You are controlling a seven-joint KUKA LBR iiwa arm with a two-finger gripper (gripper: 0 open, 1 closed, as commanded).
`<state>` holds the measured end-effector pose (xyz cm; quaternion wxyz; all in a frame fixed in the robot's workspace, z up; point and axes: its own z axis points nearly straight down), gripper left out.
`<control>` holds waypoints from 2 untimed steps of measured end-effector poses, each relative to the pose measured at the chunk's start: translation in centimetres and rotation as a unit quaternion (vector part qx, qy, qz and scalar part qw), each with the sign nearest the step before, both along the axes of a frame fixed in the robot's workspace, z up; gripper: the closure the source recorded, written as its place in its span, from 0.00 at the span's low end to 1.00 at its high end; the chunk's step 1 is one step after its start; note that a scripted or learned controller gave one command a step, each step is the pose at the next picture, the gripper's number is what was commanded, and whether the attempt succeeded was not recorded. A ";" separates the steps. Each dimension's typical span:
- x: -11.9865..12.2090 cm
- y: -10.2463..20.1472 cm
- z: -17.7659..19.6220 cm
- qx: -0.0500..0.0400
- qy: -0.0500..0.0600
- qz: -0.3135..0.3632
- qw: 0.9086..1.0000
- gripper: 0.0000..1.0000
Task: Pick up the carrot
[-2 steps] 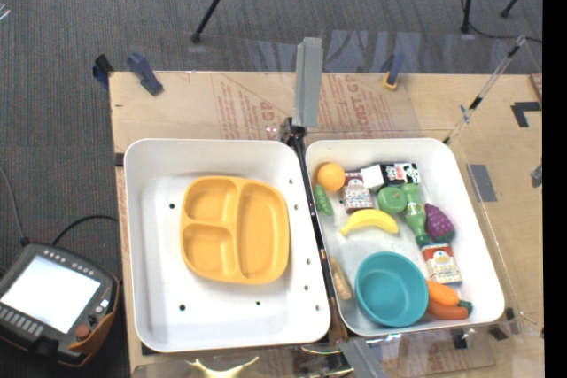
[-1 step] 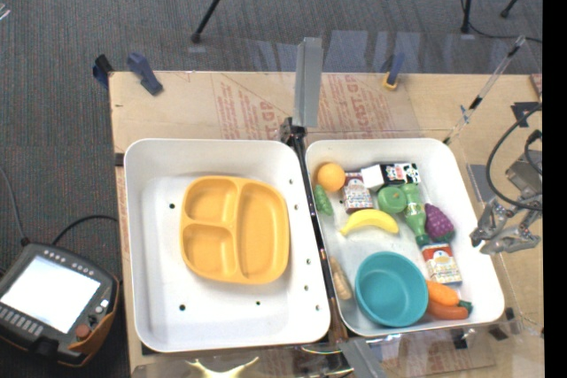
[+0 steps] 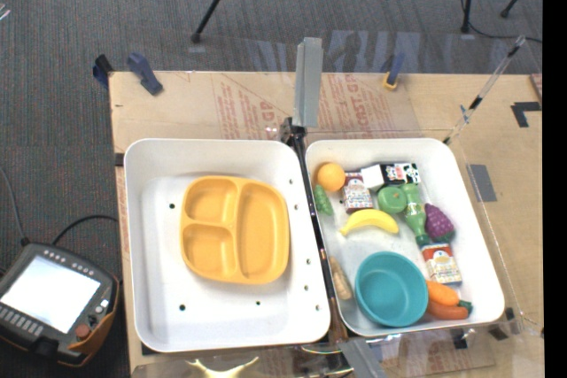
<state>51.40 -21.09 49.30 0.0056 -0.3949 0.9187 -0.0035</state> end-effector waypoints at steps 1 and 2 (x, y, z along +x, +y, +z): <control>-2.7 0.1 -13.0 0.005 0.010 0.028 1.000 1.00; 3.5 -0.1 -1.3 0.000 0.002 0.105 0.994 1.00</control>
